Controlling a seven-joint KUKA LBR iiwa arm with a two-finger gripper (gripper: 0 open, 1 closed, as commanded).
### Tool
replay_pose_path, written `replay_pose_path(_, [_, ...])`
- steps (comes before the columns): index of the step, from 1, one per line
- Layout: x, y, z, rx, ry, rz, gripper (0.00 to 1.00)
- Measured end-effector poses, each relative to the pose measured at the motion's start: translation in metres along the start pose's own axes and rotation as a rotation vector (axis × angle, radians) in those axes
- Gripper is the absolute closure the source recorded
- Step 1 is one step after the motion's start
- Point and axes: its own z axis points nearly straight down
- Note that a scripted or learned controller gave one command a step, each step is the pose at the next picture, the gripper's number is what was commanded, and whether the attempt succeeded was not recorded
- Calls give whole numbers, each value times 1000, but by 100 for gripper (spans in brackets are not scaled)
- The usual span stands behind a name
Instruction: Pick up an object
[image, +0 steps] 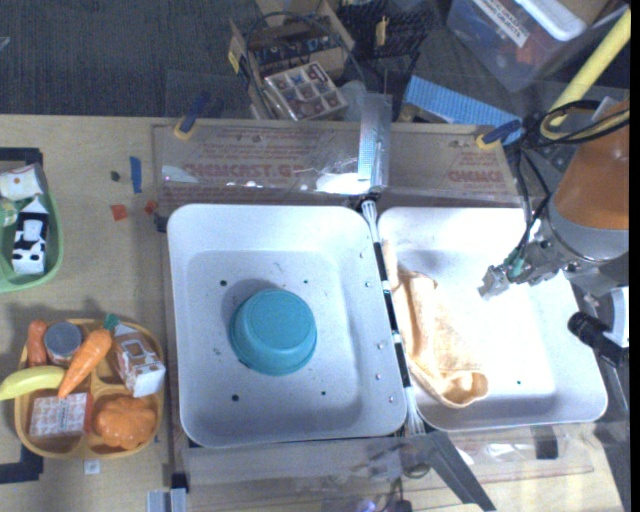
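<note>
A teal bowl (273, 331) lies upside down in the middle of the left bin (200, 250). An orange-tan cloth (436, 340) lies crumpled along the left side of the right bin (560, 400), from near the bin's back wall down to its front left. My gripper (497, 280) hangs over the right bin's middle, to the right of the cloth and apart from it, with the grey and orange arm (590, 200) behind it at the right edge. Nothing shows between its tips.
A yellow tray (152, 352) of toy food, with a carrot (84, 362) and a banana (28, 381), sits on the bench at front left. A green dish (44, 268) stands above it. Cardboard panels (260, 165) line the back of the bins.
</note>
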Motion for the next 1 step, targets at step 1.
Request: replay_pose_path(1, [0, 0, 0, 0, 0, 0, 0])
